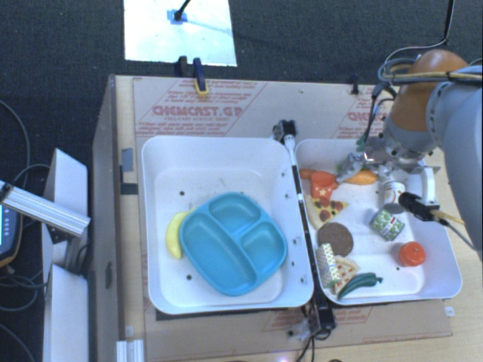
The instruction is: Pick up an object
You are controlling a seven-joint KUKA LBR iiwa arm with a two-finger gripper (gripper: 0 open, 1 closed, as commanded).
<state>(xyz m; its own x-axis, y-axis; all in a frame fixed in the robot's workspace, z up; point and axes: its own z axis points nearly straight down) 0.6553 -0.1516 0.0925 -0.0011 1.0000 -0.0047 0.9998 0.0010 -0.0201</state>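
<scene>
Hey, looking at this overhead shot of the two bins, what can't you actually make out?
- Gripper: blurred and small in the camera view; its state and whether it touches the orange piece cannot be told.
- Banana: mostly hidden under the blue tray.
- Can: label too small to read.
- Arm: cut off by the right edge.

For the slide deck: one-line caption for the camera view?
Arm's claw low over toy food in the right bin; blue tray and banana in the left.

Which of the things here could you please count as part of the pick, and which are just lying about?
In play: gripper; orange piece and red piece beside it, right bin.
Lying about: blue tray, banana, can, brown disc.
</scene>
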